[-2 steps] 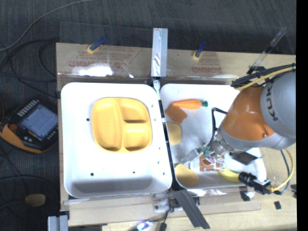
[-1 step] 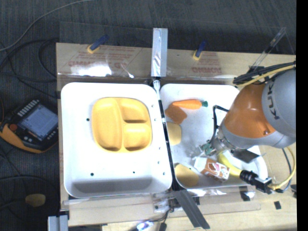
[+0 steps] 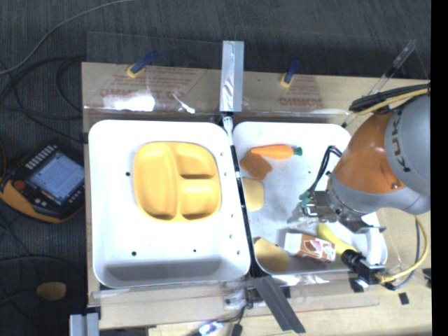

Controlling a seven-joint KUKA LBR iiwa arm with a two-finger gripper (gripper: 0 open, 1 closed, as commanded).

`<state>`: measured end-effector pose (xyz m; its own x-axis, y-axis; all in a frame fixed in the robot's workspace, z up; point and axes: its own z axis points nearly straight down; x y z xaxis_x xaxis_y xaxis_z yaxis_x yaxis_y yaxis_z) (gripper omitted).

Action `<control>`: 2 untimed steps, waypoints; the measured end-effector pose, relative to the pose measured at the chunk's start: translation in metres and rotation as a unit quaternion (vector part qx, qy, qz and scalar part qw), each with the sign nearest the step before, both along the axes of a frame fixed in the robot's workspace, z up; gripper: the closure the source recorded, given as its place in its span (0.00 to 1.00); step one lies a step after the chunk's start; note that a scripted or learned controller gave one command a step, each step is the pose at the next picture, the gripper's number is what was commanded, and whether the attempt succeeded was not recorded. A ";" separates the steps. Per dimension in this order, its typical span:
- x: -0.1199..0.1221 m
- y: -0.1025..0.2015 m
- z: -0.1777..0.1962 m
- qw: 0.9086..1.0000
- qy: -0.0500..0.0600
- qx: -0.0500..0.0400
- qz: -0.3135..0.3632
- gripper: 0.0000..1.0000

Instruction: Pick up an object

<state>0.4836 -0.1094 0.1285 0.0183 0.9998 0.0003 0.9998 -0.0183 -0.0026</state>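
Beside the yellow tray [image 3: 178,179], in the right bin [image 3: 280,133], the gripper [image 3: 313,208] is hanging low over the clutter, evidently positioning for a pick; jaw state cannot be told. Carrot [image 3: 271,152] is lying toward the bin's far edge from the gripper; printed packet [image 3: 311,246] and banana [image 3: 329,233] are lying just beside the gripper, likeliest candidates.

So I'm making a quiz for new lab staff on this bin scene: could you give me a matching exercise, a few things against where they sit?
Things:
1. tray
2. carrot
3. carton
4. gripper

Places:
A. near the front wall of the right bin
B. at the back of the right bin
C. in the left bin
D. over the right bin, above its middle-right

Pairs: 1-C, 2-B, 3-A, 4-D
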 end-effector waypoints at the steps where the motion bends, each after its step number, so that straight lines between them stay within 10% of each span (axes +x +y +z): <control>1: 0.053 -0.092 0.027 0.999 0.000 -0.002 -0.051 1.00; 2: 0.053 -0.092 0.027 0.999 0.000 -0.002 -0.051 0.00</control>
